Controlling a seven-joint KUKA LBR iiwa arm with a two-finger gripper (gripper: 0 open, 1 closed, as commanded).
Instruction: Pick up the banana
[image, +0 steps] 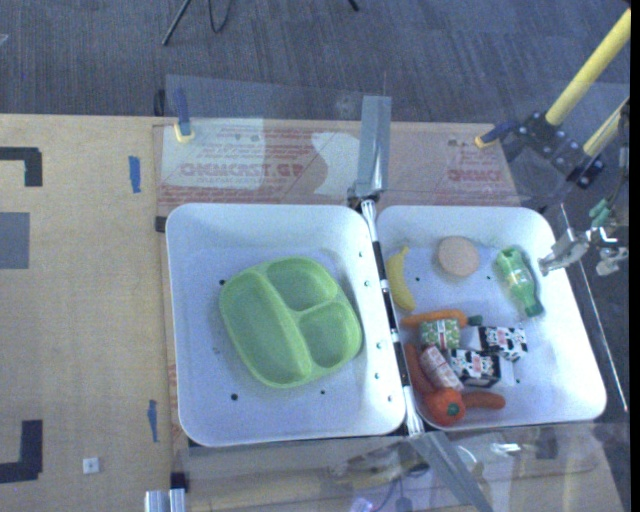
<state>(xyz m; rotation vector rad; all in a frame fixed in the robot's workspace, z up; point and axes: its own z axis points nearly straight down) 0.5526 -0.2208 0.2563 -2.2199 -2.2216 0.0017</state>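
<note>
Camera view, looking down on both bins: the banana (400, 280) lies in the right bin (560, 370), tucked along that bin's left wall, right beside the divider. What looks like the gripper (580, 248) sits at the bin's right rim, and it's too blurred and small to call. I cannot tell how far it's open, and nothing shows in its grasp.

From the gripper, the banana is clear across the bin. Just beside the gripper is a green bottle (517, 281); beyond that, a round tan disc (459, 257), then the banana near it but apart. Below that line, a heap of carrots and cartons (460, 365) stays well off the path.

So the reach hasn't begun, by my reading. To do it well: travel high over the bottle and disc, come down on the banana's middle and close across its narrow width. The wall crowds one side, so that's the risk. The green plate (290, 320) in the left bin (200, 250) plays no part.
</note>
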